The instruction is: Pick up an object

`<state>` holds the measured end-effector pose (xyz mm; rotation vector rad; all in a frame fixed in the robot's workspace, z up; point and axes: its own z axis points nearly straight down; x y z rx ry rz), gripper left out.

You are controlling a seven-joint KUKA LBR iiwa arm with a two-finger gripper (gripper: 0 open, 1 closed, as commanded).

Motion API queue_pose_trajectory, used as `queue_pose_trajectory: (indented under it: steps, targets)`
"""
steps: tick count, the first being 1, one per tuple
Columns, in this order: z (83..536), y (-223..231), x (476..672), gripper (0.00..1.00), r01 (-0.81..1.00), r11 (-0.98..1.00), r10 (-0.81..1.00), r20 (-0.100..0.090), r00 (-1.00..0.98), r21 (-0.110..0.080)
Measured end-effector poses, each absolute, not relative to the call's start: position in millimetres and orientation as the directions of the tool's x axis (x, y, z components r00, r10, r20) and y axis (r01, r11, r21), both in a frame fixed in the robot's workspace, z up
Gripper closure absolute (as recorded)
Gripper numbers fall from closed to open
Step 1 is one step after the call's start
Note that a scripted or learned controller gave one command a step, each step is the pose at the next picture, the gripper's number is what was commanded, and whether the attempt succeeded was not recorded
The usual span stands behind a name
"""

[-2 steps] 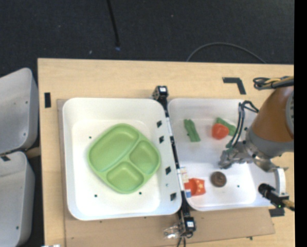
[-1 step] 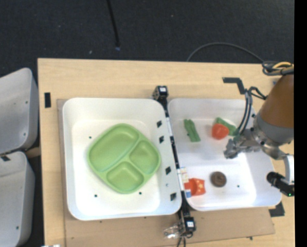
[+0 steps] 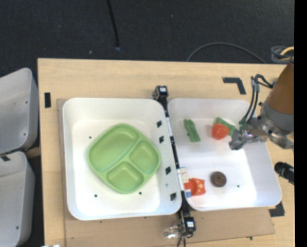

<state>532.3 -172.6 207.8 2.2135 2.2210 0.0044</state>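
Observation:
In the right bin lie a green pod-shaped piece, a red toy with a green top, a small brown round piece and a red-and-white packet at the near left corner. My gripper reaches in from the right and hangs low just to the right of the red toy, a short gap apart. Nothing shows between its tips.
The left bin holds a green divided plate. A ridge with black clips separates the two bins. Cables loop beside the arm at the right. White chairs stand left of the bench.

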Motion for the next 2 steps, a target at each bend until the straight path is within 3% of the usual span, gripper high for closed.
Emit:
queue_pose_trajectory:
  steps: [1, 2]
  targets:
    - [233.2, -173.9, 533.4, 1.0, 1.0, 0.004, 1.0, -0.002, -0.004, 0.004]
    - [243.5, -118.6, 542.3, 1.0, 1.0, 0.008, 1.0, 0.0, -0.008, 0.004]
